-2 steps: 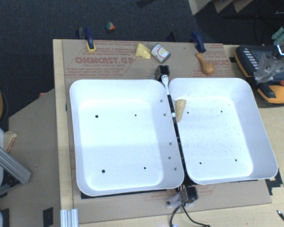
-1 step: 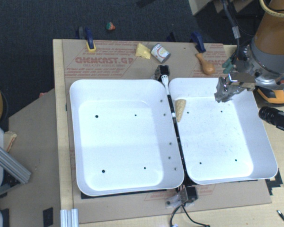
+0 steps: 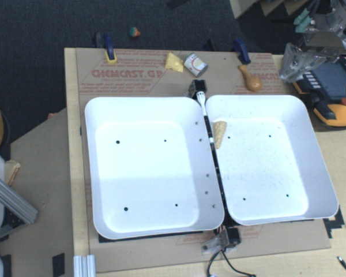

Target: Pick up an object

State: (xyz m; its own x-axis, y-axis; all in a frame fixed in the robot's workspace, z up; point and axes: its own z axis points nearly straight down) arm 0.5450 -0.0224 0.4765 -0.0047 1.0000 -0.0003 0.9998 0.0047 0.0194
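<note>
Tan wedge-shaped object lies in right bin, on its left slope, just beside seam between bins. Left bin alongside, rims touching. Hand at upper right, above bench beyond right bin's far corner, well apart from wedge; whether clenched or released: cannot tell. On bench behind bins: yellow wedge, small box, wooden pear-shaped piece, blue clamps.

Boxy grey metal gripper at upper right; pale silvery wrist housing; dark cables
</note>
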